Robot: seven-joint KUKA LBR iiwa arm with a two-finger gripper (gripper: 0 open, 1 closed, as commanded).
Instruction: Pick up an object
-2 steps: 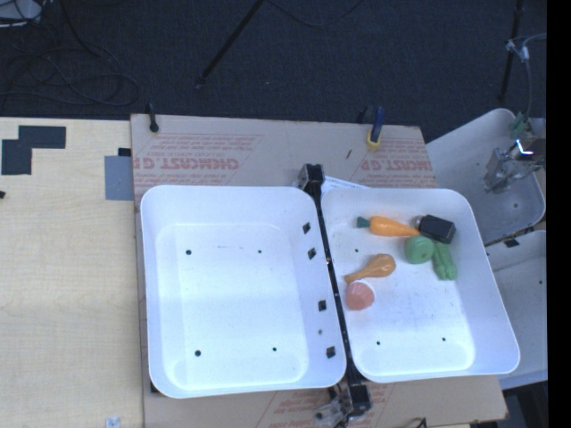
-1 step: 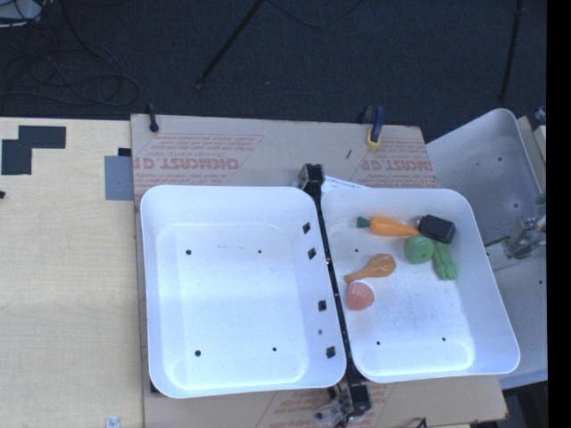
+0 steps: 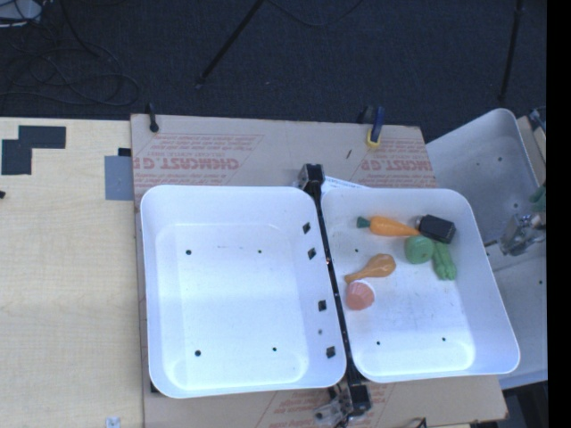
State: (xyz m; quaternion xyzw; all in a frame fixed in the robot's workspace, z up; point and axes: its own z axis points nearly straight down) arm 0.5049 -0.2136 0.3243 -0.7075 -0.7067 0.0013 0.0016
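We find the objects clustered in the right bin (image 3: 486, 346), right of centre in the frame: nearest us a pink disc (image 3: 359, 298), then an orange gourd (image 3: 376, 268) slanting toward upper right, farther back a carrot (image 3: 390, 227) lying crosswise; the gripper's state we cannot tell

One fixed camera here, up high above the tabletop (image 3: 62, 283), looking down at a slant. Both white bins sit side by side mid-frame, left bin (image 3: 161, 239) and right bin (image 3: 477, 239), full rims visible. Beyond the bins' far edge, dark floor (image 3: 268, 52) with cables. Distance: moderate, whole setup fits.
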